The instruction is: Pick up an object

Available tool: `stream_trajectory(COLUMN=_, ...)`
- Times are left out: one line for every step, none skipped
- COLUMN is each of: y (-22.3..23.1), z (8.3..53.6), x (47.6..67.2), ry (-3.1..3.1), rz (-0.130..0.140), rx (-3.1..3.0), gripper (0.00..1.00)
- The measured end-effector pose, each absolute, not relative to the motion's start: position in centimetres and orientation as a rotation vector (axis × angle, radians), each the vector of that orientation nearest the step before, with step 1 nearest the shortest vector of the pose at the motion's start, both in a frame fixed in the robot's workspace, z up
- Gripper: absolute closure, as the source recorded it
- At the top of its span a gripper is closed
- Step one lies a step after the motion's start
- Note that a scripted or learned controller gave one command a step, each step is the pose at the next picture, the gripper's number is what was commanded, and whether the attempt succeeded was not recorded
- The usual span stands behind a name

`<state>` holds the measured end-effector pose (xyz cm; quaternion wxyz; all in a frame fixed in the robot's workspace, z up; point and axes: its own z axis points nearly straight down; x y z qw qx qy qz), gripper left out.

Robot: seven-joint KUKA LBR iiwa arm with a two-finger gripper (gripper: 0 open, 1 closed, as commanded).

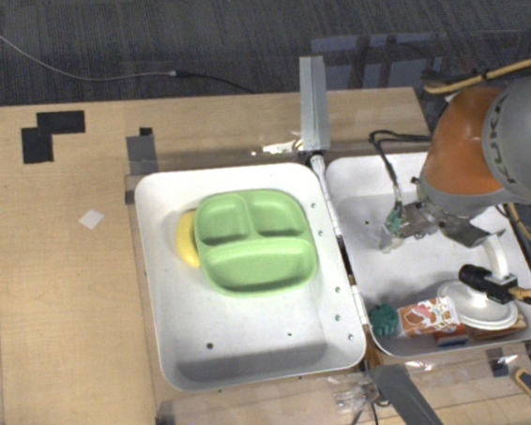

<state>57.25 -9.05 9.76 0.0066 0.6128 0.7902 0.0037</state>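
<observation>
Wooden tabletop (58,304) carries two white bins. Low in the right bin (361,183), the pincer (401,226) hangs over bare floor, nothing visibly between its tips; whether they are apart I cannot tell. The approach step seems in hand: next it must shift toward the juice carton (430,316) at the bin's near edge
</observation>
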Motion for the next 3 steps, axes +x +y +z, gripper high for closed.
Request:
stream_trajectory(y=-9.0, z=9.8, x=57.3, ry=2.473, rz=0.011, rx=1.917, gripper=0.0)
stream_trajectory(y=-8.8, z=8.8, x=59.0, ry=2.569, rz=0.007, rx=1.793, gripper=0.0)
stream_trajectory(y=-3.6, z=18.3, x=60.1, ry=2.389, rz=0.001, rx=2.039, gripper=0.0)
